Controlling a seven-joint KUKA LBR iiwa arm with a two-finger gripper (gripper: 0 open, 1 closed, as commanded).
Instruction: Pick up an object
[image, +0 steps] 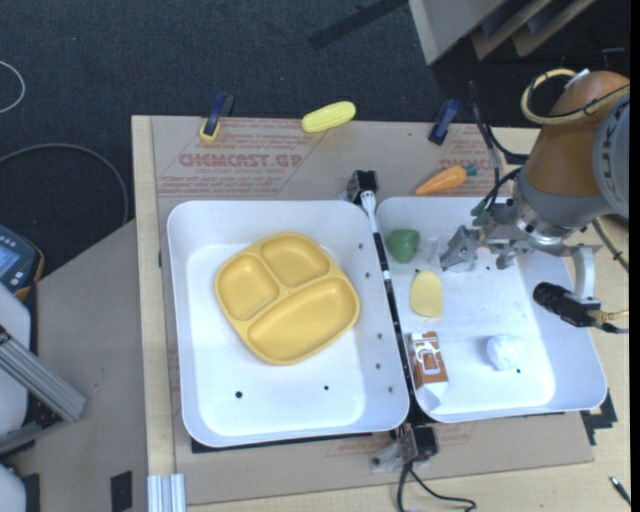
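Bench (150, 300) carries two white bins. Left bin (200, 400): yellow plate (287, 297) at centre. Right bin (560, 385): green ball (403, 243) in far-left corner, box (428, 361) by left edge; gripper (478, 250) near far edge, grip state indeterminable.

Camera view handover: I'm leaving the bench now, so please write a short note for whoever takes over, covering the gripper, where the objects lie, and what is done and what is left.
Gripper: low over the back of the right bin, nothing visible between its fingers; open or shut cannot be judged.
Right bin: green object at the back left, pale yellow piece just in front of it, brown and white packet by the near left wall, white lump near the front.
Left bin: yellow divided plate.
Outside the bins, on the board behind: yellow corn and carrot.
Done: nothing lifted yet.
Left: grasp and lift one object; the green one lies closest.
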